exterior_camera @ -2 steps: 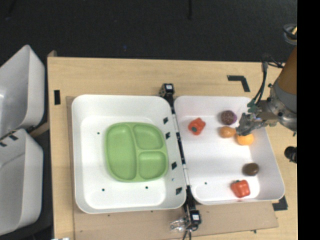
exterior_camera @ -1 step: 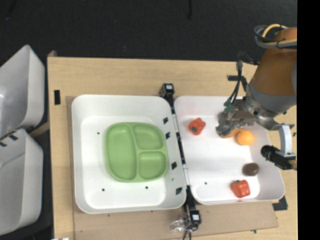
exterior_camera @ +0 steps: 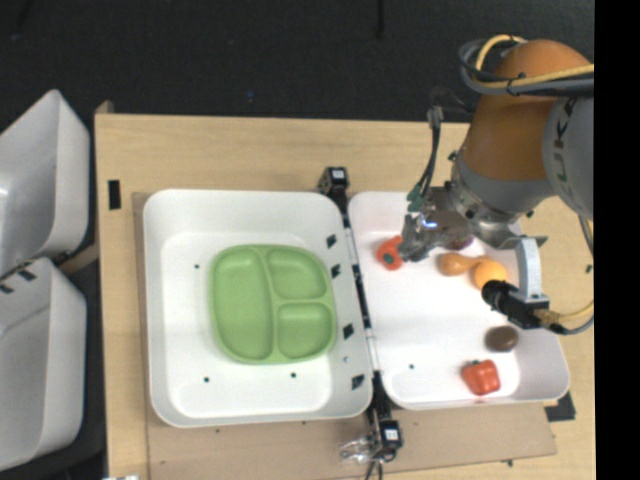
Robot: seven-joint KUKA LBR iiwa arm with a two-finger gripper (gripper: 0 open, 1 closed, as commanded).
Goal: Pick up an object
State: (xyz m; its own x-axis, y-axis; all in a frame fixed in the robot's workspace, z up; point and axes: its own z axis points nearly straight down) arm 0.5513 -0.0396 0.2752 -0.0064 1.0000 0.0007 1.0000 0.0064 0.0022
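My gripper [exterior_camera: 418, 236] hangs low over the back left part of the right bin [exterior_camera: 430, 368]. A small red object with a green tip [exterior_camera: 389, 256] lies just to the gripper's left, touching or almost touching it; I cannot tell whether it is held. To the gripper's right lie a yellow-orange piece [exterior_camera: 455, 264] and an orange ball [exterior_camera: 489, 270]. Nearer the front right of this bin sit a brown rounded object [exterior_camera: 501, 339] and a red pepper-like object [exterior_camera: 481, 376].
The left bin [exterior_camera: 170, 368] holds a green divided plate [exterior_camera: 270, 301] in its middle. A ridge with black clips [exterior_camera: 352, 298] separates the two bins. The arm's grey and orange body [exterior_camera: 515, 138] looms over the back right of the right bin.
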